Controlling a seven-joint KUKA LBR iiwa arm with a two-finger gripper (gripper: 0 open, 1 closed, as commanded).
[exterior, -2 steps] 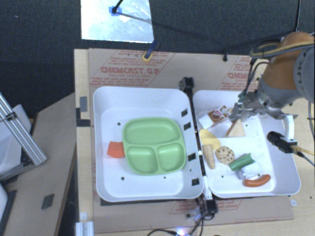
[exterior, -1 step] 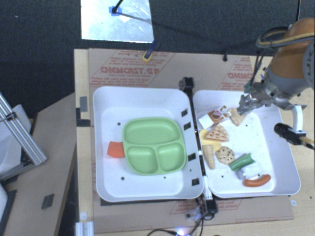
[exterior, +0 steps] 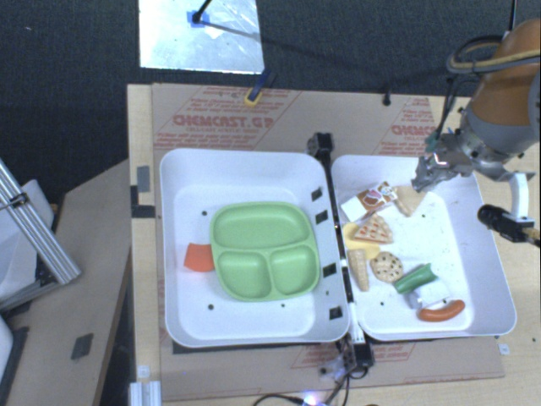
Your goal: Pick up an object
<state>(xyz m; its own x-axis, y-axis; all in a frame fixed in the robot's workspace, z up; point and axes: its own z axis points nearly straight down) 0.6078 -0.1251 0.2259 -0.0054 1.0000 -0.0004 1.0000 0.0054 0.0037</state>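
Observation:
The right bin [exterior: 486,265] holds several toy foods: a small brown and white packet [exterior: 374,198], a tan bread piece [exterior: 408,200], a pizza slice [exterior: 372,230], a cookie [exterior: 387,266], a pale yellow wedge [exterior: 359,269], a green piece [exterior: 415,277] and a red sausage [exterior: 440,311]. My gripper [exterior: 426,178] hangs over the bin's upper part, just above and right of the bread piece, and I see nothing between its fingers. The arm's orange band [exterior: 507,74] sits above it at the right edge.
The left bin [exterior: 182,227] carries a green three-compartment tray [exterior: 264,251] and an orange block [exterior: 199,257] beside it. A black divider [exterior: 331,227] joins the two bins. A shiny foil sheet [exterior: 201,24] lies beyond the bench. Metal framing [exterior: 34,235] stands at the left.

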